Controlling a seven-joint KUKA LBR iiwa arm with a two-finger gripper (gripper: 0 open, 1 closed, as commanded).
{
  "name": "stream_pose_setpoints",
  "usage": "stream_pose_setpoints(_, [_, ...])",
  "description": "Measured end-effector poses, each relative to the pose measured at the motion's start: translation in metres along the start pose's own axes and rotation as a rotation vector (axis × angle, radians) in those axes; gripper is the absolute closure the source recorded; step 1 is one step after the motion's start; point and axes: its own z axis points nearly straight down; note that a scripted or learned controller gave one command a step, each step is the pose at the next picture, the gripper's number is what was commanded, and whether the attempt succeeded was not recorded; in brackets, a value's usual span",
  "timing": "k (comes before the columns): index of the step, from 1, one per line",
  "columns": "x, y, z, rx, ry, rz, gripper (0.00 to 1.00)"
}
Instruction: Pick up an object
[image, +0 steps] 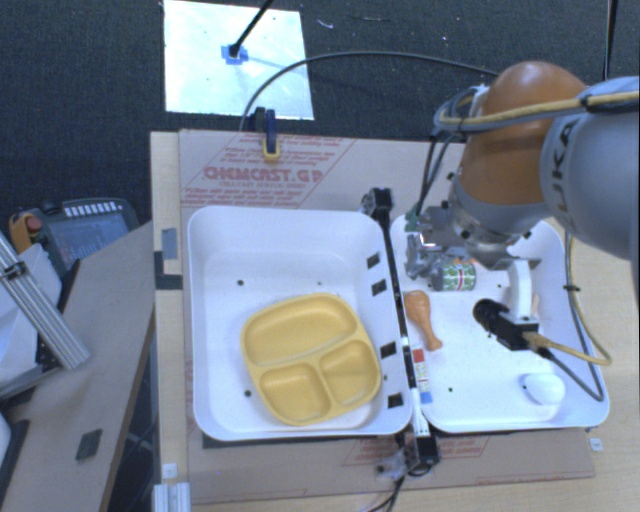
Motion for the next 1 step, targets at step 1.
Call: stream_pose_setpoints(1, [0.0505, -0.0030, 0.0185, 0.002, 0.000, 0.001, 1.00])
